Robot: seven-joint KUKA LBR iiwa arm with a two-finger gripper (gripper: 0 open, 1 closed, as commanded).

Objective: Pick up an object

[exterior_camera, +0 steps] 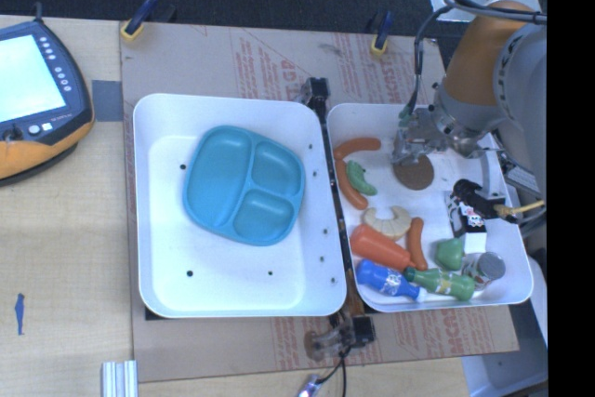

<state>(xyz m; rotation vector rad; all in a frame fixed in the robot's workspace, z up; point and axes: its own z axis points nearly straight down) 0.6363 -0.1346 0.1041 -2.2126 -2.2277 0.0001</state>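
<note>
From my screen the worktop (74,228) carries both white bins. The left bin (149,200) sits well off to the claw's left. The claw is over the far half of the right bin (372,121). The grey arm (483,60), with its orange band, comes in from the claw's right.

A blue divided plate (244,185) lies in the left bin, well apart from the claw.

The claw (412,152) hangs directly over a brown disc (415,174), whose near edge shows just below it. I cannot tell whether the claw is released or clenched, or whether it touches the disc.

Nearer the camera than the claw lie an orange carrot (379,245), a green bottle (444,282) and a blue bottle (386,279). Left of the claw I see a curved orange sausage (358,145) with a small green pepper (359,178) against it. A cream-coloured piece (389,220) lies between the disc and the carrot.
</note>
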